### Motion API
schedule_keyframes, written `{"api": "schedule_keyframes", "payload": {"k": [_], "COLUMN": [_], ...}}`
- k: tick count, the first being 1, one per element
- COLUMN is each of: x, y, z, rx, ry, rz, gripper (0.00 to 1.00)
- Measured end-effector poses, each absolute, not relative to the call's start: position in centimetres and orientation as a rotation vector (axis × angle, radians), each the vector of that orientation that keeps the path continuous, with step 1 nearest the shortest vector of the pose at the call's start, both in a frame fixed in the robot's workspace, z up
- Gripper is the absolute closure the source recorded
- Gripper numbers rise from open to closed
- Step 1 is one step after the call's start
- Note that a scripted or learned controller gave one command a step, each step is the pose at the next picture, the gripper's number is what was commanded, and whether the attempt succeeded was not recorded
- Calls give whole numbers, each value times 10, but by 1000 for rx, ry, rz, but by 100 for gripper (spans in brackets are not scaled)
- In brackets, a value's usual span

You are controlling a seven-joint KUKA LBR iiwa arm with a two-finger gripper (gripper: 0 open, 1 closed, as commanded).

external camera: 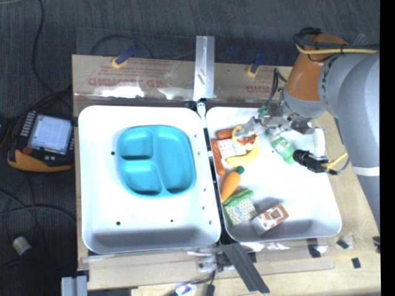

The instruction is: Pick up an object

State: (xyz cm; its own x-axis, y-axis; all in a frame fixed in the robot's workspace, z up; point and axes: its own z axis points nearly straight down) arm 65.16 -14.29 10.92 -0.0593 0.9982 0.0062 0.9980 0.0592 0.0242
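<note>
Dark carpet is surrounding a wooden bench (86,79), and two white bins are sitting side by side on it. A handheld pendant (42,139) with a lit screen is lying on the floor off to the left. The left bin (99,227) is holding a blue divided plate (157,160), lying flat near its middle. The right bin (308,208) is holding a cluster of play food: a carrot (231,182) is lying tilted near the divider, a banana (242,157) is resting just above it, a green packet (239,206) is sitting below the carrot, and a small box (270,219) is lying near the front wall. A green bottle (282,148) is lying apart to the right. The arm (345,97) is reaching in from the right, and its gripper (264,119) is hanging low over the bin's back part, just above the banana; whether it is released or clenched, I cannot tell.
</note>
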Motion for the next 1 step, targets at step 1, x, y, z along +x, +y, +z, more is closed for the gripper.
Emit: {"api": "schedule_keyframes", "payload": {"k": [1], "x": [634], "y": [-126], "z": [110], "rx": [2314], "ry": [2061], "rz": [41], "gripper": [0]}}
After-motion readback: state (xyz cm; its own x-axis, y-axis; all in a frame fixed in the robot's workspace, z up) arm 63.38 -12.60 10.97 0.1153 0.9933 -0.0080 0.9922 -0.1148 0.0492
